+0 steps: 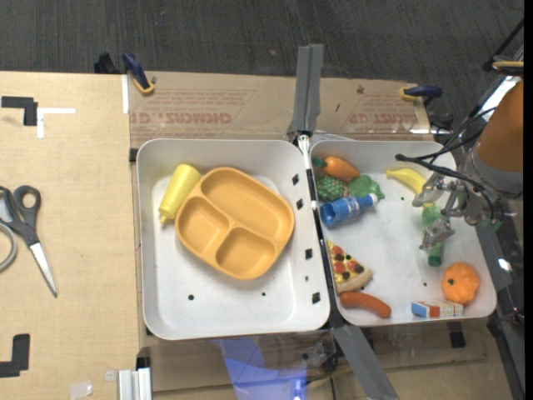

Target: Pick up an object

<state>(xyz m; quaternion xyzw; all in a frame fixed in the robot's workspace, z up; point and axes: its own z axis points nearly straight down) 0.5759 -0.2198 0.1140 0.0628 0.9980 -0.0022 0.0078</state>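
The pale wood-grain counter (67, 223) carries two shallow white plastic bins with rounded corners, set on a sheet of brown cardboard (216, 107). The left bin (166, 307) holds a smooth orange divided plate (235, 222) with three wells; a yellow bottle (177, 192) lies touching its ten o'clock edge. In the right bin (391, 257), the gripper (440, 215) hangs at three o'clock over a green object (432, 221); whether its fingers grip anything I cannot tell. A ribbed orange pumpkin (460, 282) sits at four o'clock, a blue bottle (348, 208) at ten, a banana (405, 178) at one, a carrot (341, 167) at eleven, a pizza slice (347, 267) and a sausage (365, 304) at seven. Scissors (29, 232) lie on the counter at nine o'clock.
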